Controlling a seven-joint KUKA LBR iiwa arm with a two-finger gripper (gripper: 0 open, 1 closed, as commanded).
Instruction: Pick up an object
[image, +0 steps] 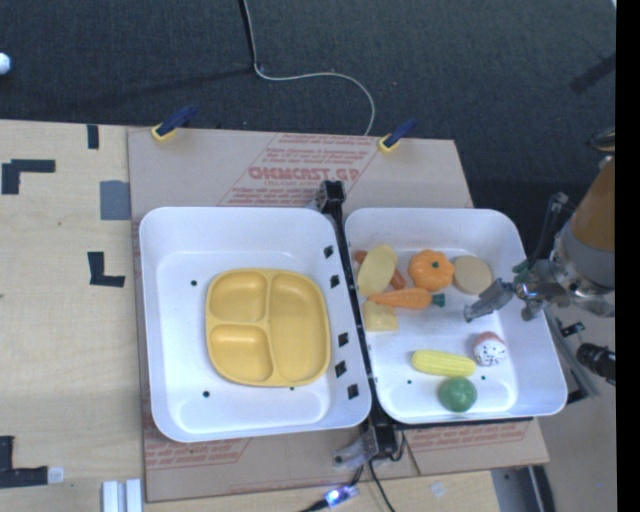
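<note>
Gripper (497, 298): over right bin (540, 385), fingers apart, clamped on nothing.
Nearest targets: white speckled ball (489, 350) just below; beige round piece (472, 273) just above-left.
Crowding: toy pumpkin (432, 269), carrot (404, 298), corn cob (442, 362), green ball (458, 394) nearby.
Risk: likely slip off round ball; possible nudge into neighbours.
Left bin: yellow divided plate (268, 326).

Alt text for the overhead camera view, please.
The gripper hovers over the right bin, above toy foods: a pumpkin, carrot, corn cob and green ball. The left bin holds a yellow divided plate.
</note>
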